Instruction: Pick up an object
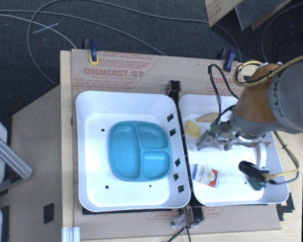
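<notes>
My gripper (209,140) hangs low over the middle of the right bin (228,196), reaching in from the right under the grey and orange arm. A pale yellow block (193,128) lies just left of it, close to the gripper tip; whether they touch I cannot tell. A thin yellowish piece (207,117) lies a little behind it, near the bin's back. A small white packet with red and blue print (206,175) lies towards the bin's front, apart from the gripper.
The left bin (91,140) holds a blue divided plate (139,150) in its middle. A ridge with black clips (178,144) separates the two bins. Cables run behind the bench, and clamps sit on its back edge.
</notes>
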